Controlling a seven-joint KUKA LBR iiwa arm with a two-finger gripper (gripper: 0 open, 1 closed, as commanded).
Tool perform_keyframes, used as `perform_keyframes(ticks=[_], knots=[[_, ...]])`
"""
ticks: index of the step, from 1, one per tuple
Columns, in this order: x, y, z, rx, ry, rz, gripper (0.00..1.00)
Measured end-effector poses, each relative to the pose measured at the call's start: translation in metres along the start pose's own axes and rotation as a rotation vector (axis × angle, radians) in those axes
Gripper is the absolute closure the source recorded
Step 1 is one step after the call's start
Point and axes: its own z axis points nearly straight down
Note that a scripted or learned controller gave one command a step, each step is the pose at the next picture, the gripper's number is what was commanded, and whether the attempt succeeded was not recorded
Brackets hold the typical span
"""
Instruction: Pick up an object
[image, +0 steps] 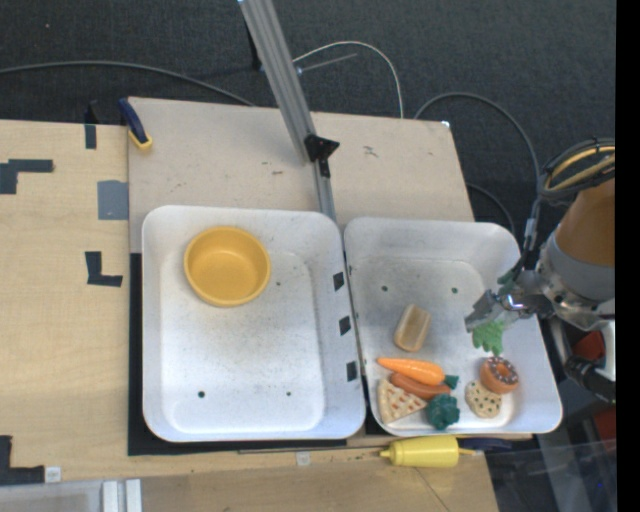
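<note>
yellow mustard bottle (423, 453) lies on the desk (230, 160) at the near edge, at about 6 o'clock from the right bin (430, 250). just above it, in that bin's near corner, the toy food is bunched up: a pizza slice (399, 403), a carrot (412, 370), a small broccoli (443, 411), a cookie (484, 402) and a donut (498, 374). a tan bread piece (412, 327) sits alone near the middle.

the gripper (492, 312) is low over the bin's 3 o'clock side. something green and leafy (489, 335) hangs right under it, touching or very close. i cannot tell if the fingers are open or closed, or if they hold the green thing.

it looks like the arm went for the green thing because it sits apart, by the wall. the wall and the donut are close and could get bumped.

the left bin (300, 330) has a yellow bowl (227, 264) at 10 o'clock.
</note>
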Motion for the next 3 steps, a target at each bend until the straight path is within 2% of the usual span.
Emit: perform_keyframes(ticks=[1, 2, 3], knots=[[-0.003, -0.009, -0.051, -0.001, -0.001, 0.001, 1.0], [-0.003, -0.008, -0.092, -0.001, -0.001, 0.0, 1.0], [0.051, 0.005, -0.072, 0.005, 0.002, -0.005, 1.0]])
